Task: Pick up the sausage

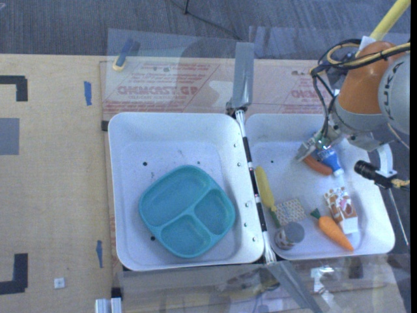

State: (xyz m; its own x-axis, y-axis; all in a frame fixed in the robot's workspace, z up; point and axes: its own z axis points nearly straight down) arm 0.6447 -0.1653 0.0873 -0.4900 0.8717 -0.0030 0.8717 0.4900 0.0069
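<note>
At the near edge of the bench (52,175), a strip of clear plastic and some metal parts lie below the two bins. The bench top is light wood colour, with black corner marks and small pieces of blue tape on its left part.

The left bin (130,135) holds a teal plate (187,210) with three compartments, and the plate lies a little tilted toward the bin's near side. The right bin (378,237) holds several small things. Near its front wall there is a small grey round can (290,234), and just behind it a beige mesh sponge (290,209). A toy carrot (334,232) lies to the right of them, and a small printed packet (341,207) is touching it on the far side. A yellow corn cob (264,186) lies along the left wall of this bin.

Farther back in the right bin is the sausage (317,165), a reddish-orange piece, lying flat on the bin floor. The gripper (320,147) is directly above its far end, and I cannot tell how it is set because the wrist hides it. A white and blue tube (332,161) lies just beside the sausage.

Behind the bins there is a brown cardboard sheet (163,87) with red print under clear film, and beyond it a grey carpet floor (98,12).
</note>
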